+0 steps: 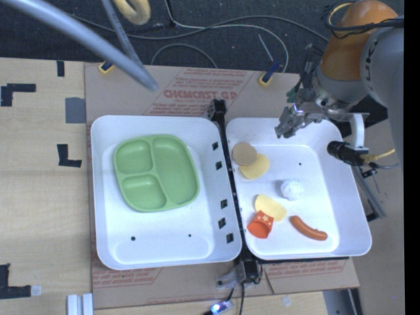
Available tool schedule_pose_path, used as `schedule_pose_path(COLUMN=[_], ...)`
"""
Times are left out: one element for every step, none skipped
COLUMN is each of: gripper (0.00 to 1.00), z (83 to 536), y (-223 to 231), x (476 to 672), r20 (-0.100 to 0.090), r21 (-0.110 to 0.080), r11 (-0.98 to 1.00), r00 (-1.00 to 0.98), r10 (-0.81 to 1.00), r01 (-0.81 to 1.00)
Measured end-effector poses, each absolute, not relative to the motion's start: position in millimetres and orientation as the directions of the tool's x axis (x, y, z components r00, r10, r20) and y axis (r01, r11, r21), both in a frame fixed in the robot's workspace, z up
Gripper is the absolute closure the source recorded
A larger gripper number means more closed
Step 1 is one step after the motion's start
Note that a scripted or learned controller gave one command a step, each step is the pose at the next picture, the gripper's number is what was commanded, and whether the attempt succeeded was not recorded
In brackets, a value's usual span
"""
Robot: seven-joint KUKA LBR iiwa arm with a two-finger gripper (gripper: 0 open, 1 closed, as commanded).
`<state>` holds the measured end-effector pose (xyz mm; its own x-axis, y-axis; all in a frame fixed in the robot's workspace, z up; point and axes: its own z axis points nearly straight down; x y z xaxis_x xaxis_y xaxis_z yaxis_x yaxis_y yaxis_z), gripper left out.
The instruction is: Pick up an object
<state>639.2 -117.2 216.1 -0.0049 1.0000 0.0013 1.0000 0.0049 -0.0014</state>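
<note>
My gripper [287, 127] hangs over the back edge of the right bin [341, 195], with nothing between its fingers. Below it in that bin lie a tan round cookie [245, 153], a pale yellow disc [256, 167], a white ball [292, 189], a yellow chip-like piece [270, 207], a red fries box [260, 225] and a sausage [308, 228]. The cookie is the closest piece, to the gripper's lower left.
A green divided plate [156, 172] lies in the left bin [118, 241]. A black divider with clips [226, 189] runs between the bins. Cables cross the dark floor behind the bench.
</note>
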Motion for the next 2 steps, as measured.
schedule_pose_path(gripper=[1.0,1.0], z=[224.3,231.5], y=[-59.4,-10.9], x=[629.6,619.9], r20=[0.001,0.002], r21=[-0.001,-0.002], r11=[0.006,0.006], r00=[-0.006,-0.006], r10=[1.0,1.0], r01=[1.0,1.0])
